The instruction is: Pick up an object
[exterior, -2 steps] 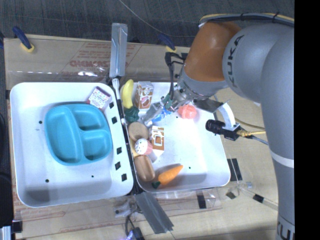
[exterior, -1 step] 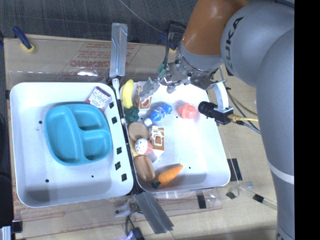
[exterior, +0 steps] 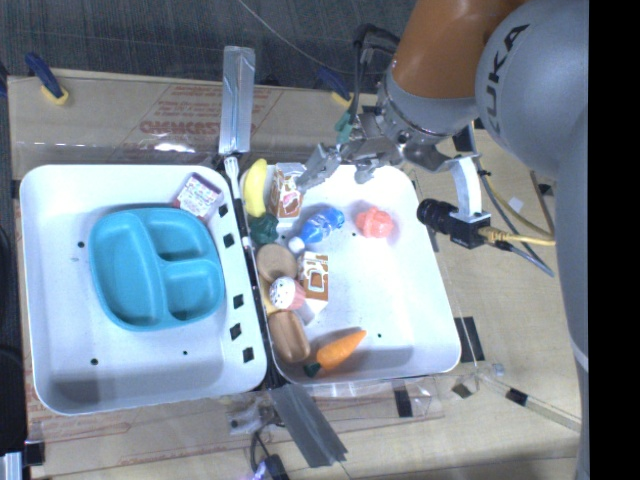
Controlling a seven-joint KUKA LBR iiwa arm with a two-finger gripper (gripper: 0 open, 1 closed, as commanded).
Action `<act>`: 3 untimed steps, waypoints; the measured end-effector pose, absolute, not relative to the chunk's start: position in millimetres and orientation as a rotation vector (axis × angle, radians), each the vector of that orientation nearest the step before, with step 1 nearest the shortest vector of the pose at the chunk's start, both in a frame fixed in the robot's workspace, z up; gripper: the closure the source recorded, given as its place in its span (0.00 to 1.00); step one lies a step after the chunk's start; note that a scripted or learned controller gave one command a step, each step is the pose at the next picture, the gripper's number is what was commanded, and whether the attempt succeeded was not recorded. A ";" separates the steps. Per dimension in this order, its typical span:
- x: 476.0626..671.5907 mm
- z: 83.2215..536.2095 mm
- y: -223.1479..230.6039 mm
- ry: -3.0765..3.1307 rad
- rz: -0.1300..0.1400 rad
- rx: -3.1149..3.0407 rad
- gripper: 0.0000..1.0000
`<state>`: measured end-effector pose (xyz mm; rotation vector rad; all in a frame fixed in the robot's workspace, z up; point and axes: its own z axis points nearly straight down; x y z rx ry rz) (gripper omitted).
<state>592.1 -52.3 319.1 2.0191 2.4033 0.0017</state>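
Several small toy foods crowd the right bin's (exterior: 430,298) left side. Open and empty, the gripper (exterior: 342,166) hovers at its far edge; the pink piece (exterior: 375,222), light and probably rigid, lies apart, graspable across its middle.

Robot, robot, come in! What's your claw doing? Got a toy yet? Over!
Gripper open, above the right bin's far edge, holding nothing. Nearest: juice box, banana. Toys crowd the bin's left side.

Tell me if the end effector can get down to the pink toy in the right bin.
Probably yes. The end effector hovers over the bin's far edge, and the pink toy lies apart from the blue toy, with nothing over it.
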 end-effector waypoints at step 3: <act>547.9 193.7 -101.2 2.488 -0.012 1.933 0.00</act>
